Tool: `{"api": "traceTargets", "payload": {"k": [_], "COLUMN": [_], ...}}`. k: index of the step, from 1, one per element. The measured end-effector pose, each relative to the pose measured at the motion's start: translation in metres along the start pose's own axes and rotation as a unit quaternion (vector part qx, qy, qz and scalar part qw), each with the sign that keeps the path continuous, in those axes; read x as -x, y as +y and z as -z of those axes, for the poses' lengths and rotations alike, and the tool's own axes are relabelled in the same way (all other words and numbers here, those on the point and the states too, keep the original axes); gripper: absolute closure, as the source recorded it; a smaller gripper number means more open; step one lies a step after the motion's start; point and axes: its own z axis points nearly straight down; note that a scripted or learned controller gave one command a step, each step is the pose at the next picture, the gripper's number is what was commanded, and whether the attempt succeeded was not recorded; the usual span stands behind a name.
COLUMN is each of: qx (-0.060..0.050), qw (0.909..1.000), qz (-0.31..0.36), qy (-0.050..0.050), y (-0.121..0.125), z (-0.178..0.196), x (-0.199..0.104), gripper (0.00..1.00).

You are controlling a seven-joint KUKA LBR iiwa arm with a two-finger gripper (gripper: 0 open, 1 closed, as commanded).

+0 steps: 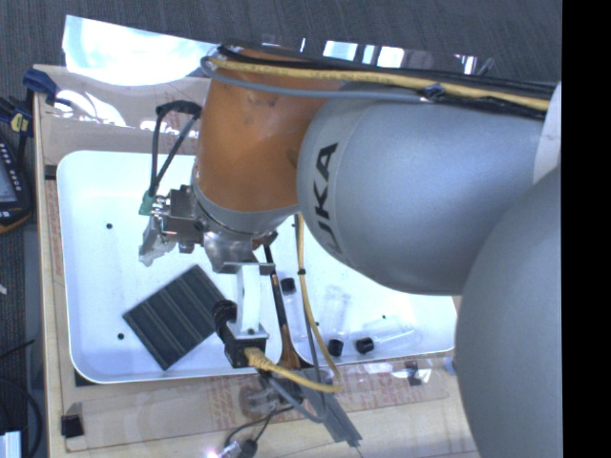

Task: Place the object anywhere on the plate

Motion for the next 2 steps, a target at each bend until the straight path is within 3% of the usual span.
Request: {"api": "traceTargets", "payload": {"k": [1, 2], "qx": [-0.001, 0.001], "qw": [0.9984, 0.9996], "qz": [0.057, 0.03], "qy": [0.0, 0.0], "y": [-0.008, 0.057], "z": [-0.031, -0.04], "x": [-0.055, -0.008], "gripper": [1.0, 1.0]}}
